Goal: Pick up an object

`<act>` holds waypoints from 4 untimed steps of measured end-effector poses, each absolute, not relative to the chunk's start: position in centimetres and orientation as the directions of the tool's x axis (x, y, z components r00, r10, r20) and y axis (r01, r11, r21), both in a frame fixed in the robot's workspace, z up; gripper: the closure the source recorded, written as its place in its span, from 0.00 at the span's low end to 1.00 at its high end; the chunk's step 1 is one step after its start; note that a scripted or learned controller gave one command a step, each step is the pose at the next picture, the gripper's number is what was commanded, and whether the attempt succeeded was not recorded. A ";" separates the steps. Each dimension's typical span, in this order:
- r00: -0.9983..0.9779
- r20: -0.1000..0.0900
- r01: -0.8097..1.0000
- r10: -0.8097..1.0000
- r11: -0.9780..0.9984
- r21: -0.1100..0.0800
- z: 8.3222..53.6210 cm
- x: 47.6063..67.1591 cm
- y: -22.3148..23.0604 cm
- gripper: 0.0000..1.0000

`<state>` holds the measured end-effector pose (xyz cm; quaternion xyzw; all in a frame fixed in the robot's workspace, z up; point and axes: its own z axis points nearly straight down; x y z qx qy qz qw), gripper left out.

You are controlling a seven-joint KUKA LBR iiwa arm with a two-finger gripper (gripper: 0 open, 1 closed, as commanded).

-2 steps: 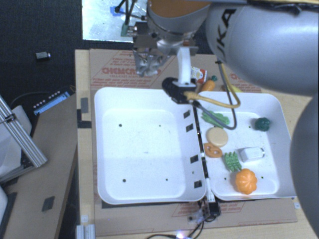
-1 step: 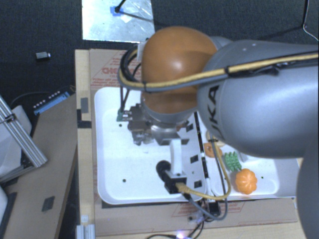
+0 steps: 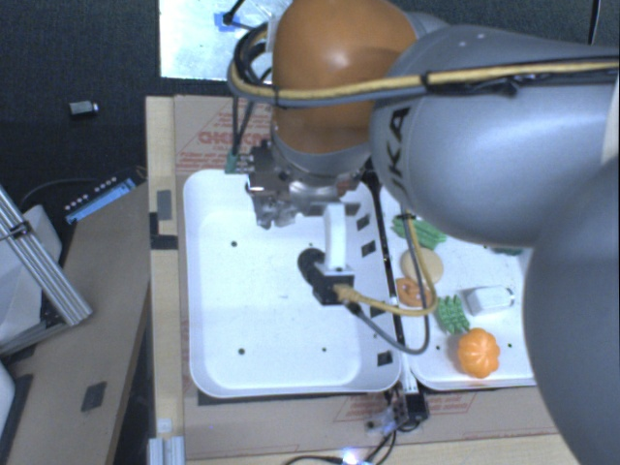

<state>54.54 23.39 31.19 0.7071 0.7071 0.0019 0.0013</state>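
My gripper (image 3: 272, 211) hangs over the far part of the left bin (image 3: 228, 356), under the orange wrist band, and the arm's bulk hides most of it. Nothing shows beneath or beside it on the white floor there. The objects lie in the right bin (image 3: 504, 378): an orange pumpkin-like fruit (image 3: 478, 352) at the near edge, a green spiky piece (image 3: 451, 314) beside it, a small white object (image 3: 487, 298), a pale round piece with an orange spot (image 3: 418, 279) and a green leafy item (image 3: 417, 229) further back.
The grey arm covers the right bin's far half. Both bins rest on a cardboard sheet (image 3: 203, 143). A metal frame (image 3: 39, 269) stands at the bench's left side. A yellow cable loops over the divider between the bins.
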 end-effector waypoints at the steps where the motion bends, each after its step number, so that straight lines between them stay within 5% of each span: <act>1: 0.001 0.001 1.000 1.000 -0.001 0.010 30.9 66.3 22.9 1.00; 2: -0.005 0.005 1.000 1.000 0.005 0.013 42.2 65.1 23.5 1.00; 3: -0.005 -0.002 1.000 1.000 0.005 -0.008 35.5 58.5 23.4 1.00; 4: -0.009 0.012 1.000 1.000 0.009 0.017 51.9 50.7 23.5 1.00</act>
